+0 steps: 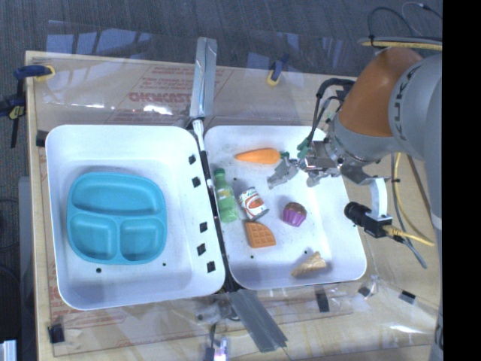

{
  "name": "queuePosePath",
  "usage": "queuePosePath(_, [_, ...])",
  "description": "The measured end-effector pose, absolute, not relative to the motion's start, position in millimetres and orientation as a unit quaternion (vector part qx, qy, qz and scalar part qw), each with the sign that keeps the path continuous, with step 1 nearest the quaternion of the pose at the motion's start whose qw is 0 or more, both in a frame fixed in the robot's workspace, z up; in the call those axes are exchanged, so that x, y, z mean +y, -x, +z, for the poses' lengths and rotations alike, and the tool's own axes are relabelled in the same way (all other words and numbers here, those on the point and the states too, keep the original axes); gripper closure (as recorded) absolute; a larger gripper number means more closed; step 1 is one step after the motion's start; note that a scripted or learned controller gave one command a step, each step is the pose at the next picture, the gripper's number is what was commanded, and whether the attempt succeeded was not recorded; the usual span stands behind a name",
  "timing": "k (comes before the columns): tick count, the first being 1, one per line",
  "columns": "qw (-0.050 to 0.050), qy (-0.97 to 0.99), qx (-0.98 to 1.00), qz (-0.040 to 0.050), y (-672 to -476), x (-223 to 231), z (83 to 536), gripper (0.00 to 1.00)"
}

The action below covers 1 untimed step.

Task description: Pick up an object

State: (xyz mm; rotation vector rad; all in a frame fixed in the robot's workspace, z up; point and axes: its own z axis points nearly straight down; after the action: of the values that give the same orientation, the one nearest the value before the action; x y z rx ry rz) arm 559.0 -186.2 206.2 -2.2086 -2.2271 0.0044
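The arm point(391, 107), grey with an orange band above the wrist, reached in from the right and ended over the upper part of the right bin point(342, 258). The left bin point(60, 201) lay well to the left of the jaws, beyond the divider between the two bins, and held a blue sectioned tray point(116, 218). The gripper point(285, 174) hung above the right bin, its fingers pointing down and to the left; the jaws appeared slightly parted, and nothing was visible between them. The orange carrot point(257, 156) lay just to the upper left of the jaws, close to them, but contact could not be confirmed. The green bottle point(224, 195) lay lengthwise along the left wall of the right bin, to the left of and below the jaws. The small can point(253, 202) with a red and white label lay below and left of the jaws, just beside the green bottle. The waffle point(260, 235) lay below the can. The purple cupcake point(294, 214) lay directly below the jaws, near but apart. The tan wedge point(310, 265) lay farthest below the jaws, near the front wall of the right bin.
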Motion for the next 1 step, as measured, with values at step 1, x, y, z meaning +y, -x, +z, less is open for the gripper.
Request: queuePosePath(1, [-0.006, 0.712, -0.702, -0.0023, -574.9, -131.7, 112.3, 0.0])
